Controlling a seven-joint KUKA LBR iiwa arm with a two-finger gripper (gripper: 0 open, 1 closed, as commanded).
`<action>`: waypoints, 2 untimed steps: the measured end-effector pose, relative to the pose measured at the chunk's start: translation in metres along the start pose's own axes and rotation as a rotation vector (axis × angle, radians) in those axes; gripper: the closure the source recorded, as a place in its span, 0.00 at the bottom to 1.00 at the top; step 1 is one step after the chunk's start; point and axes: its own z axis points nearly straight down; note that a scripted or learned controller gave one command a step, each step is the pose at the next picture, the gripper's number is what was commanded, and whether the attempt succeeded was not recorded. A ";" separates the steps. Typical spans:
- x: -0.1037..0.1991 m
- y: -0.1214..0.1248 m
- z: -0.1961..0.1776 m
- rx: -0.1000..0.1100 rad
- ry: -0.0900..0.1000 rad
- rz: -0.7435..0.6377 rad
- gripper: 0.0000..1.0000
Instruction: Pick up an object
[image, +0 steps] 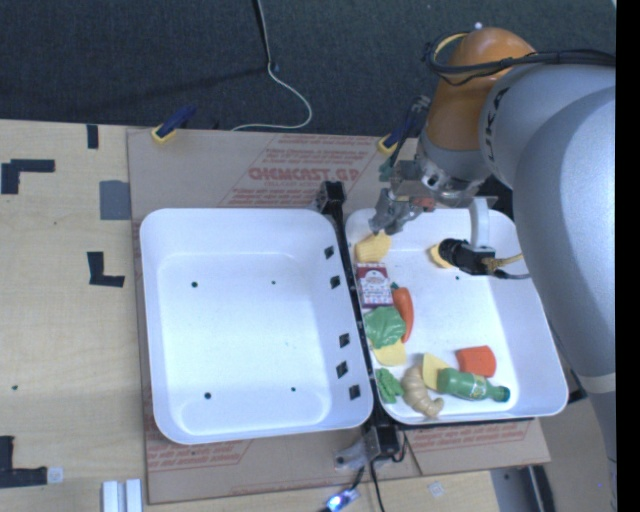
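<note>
My gripper (388, 218) hangs over the far left corner of the right bin (510, 300), reaching in from the right. Just below its tip lies a yellow wedge (373, 247); whether the two touch is unclear. In front of the wedge, along the bin's left wall, lie a small red and white carton (374, 285), an orange carrot (403, 301) and a green leafy piece (384, 326).
Near the right bin's front edge lie a tan knobbly piece (421, 391), a green bottle-shaped piece (470, 385), an orange-red block (476, 358), a yellow piece (434, 368) and a small green piece (388, 385). The left bin (165, 300) stands beside it, a black-clipped divider (345, 300) between them.
</note>
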 end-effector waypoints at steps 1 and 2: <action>0.079 -0.001 0.000 0.001 0.002 -0.007 1.00; 0.160 -0.001 0.000 0.001 0.003 -0.008 1.00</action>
